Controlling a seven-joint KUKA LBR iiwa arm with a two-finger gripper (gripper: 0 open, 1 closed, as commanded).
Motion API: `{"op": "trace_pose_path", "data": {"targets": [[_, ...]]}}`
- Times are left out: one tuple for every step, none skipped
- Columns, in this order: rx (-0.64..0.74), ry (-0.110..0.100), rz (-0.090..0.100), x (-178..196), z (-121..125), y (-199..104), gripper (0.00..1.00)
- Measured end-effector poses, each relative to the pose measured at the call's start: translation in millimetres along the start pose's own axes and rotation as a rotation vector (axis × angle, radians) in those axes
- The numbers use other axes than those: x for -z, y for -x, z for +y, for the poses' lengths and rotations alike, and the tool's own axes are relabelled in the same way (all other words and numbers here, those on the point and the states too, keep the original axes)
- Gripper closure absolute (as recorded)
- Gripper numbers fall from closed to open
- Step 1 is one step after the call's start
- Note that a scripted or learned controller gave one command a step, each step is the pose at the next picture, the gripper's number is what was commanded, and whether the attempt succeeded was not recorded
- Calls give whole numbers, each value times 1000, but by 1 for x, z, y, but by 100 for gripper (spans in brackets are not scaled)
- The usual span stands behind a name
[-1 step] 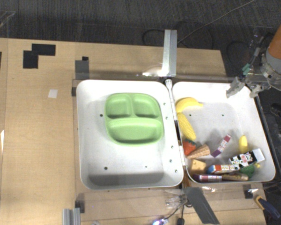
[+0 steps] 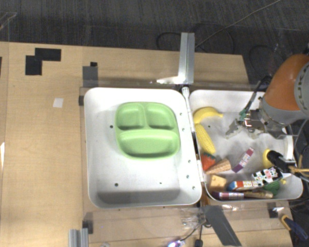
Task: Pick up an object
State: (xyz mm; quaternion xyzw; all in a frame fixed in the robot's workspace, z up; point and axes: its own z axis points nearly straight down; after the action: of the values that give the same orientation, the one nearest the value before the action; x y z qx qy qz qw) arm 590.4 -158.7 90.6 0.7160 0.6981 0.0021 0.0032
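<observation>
My gripper [image 2: 236, 125] hangs over the upper middle of the right bin [image 2: 232, 98], its fingers apart with nothing between them. It is above bare bin floor, just right of a yellow banana [image 2: 206, 114] and a corn cob [image 2: 205, 138]. A purple marker [image 2: 243, 160] lies below it, and a tan cone [image 2: 221, 166] and a red piece [image 2: 208, 162] lie to the lower left.
Several small items crowd the right bin's front edge: a wooden block [image 2: 216, 181], a red-and-white tube [image 2: 243, 184], a dark marker [image 2: 235, 194] and a black-and-white patterned piece [image 2: 267, 176]. The left bin [image 2: 100, 153] holds a green divided tray [image 2: 147, 129].
</observation>
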Motion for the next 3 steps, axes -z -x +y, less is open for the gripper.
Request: {"op": "trace_pose_path", "data": {"targets": [[63,12,-2,0,-36,6,0],[78,11,-5,1,-97,38,0],[78,14,-1,10,-94,36,100]]}}
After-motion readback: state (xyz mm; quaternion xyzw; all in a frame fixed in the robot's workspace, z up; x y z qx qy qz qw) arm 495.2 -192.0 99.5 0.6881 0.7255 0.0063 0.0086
